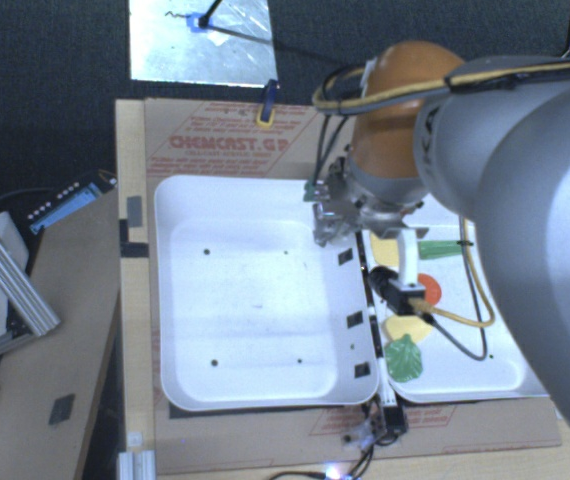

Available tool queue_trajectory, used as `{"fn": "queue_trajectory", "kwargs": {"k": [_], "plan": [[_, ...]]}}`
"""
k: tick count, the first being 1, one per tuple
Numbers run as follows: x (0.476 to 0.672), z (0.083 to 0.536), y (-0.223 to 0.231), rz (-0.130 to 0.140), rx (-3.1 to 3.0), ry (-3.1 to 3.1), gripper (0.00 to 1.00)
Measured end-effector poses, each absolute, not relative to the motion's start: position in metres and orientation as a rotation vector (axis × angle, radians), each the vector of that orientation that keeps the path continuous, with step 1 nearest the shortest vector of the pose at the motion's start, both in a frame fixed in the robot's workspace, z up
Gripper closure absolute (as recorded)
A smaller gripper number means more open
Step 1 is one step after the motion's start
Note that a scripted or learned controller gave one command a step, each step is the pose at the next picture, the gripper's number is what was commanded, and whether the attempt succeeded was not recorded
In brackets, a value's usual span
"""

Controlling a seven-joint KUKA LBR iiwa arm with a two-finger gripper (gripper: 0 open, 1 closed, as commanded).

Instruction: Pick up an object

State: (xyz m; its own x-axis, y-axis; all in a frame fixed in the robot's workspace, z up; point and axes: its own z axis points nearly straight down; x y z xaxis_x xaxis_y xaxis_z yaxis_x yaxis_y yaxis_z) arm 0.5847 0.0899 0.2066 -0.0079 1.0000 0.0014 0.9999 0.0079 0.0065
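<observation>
Pincer [327, 224] low at the left bin [255, 298] right wall — whether wide or narrow, cannot tell

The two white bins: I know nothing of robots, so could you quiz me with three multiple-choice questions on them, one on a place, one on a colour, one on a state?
1. Where is the green piece?
A. In the view's left bin
B. In the view's right bin
C. On the cardboard behind the bins

2. What colour is the band above the wrist of the arm?
A. Blue
B. Purple
C. Orange

3. How is the green piece placed?
A. Lying on the bin floor
B. Lifted by the gripper
C. Stacked on the orange-red piece

Answers: 1 B, it lies on the right bin's floor; 2 C, the band is plainly orange; 3 A, it rests on the floor, apart from the gripper and from the orange-red piece.
</observation>
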Motion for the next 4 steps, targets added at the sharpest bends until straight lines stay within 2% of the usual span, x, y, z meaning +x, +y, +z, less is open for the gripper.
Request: {"fn": "queue_trajectory", "kwargs": {"k": [1,2,3,4], "plan": [[0.567,0.371,0.130,0.026,2.204,2.227,1.00],[0.504,0.358,0.187,0.003,2.210,2.237,1.00],[0.507,0.475,0.188,0.022,2.211,2.224,1.00],[0.485,0.492,0.229,0.007,2.211,2.232,1.00]]}}
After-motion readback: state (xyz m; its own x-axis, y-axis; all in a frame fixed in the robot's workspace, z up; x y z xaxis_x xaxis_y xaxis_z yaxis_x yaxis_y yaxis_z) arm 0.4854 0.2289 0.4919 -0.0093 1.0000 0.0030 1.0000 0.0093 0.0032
